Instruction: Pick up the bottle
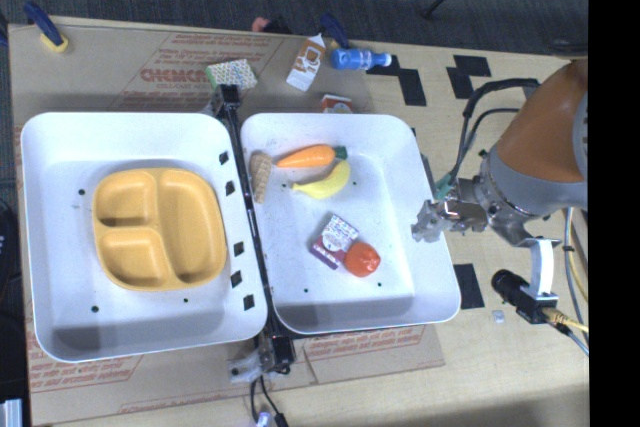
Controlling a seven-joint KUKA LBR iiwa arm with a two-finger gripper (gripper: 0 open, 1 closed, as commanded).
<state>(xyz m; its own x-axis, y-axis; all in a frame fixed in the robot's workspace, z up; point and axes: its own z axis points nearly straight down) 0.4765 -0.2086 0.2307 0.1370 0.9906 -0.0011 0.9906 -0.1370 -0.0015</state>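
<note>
The small blue plastic bottle (352, 60) lies on its side on the cardboard-covered worktop (130, 50), outside and behind the right-hand shallow white bin (438, 290), just beside a small white and brown carton (306, 63). Its long axis runs roughly left to right across the view, with the pale cap end pointing right. The tool (430, 221) hangs over the right rim of that bin, well apart from the bottle; how far it is open I cannot tell, and nothing is visibly in it. The likely trouble: a round bottle lying flat could roll away from a closing grip, the neighbouring carton could get nudged or caught instead, and a descent here would meet the bin rim.
</note>
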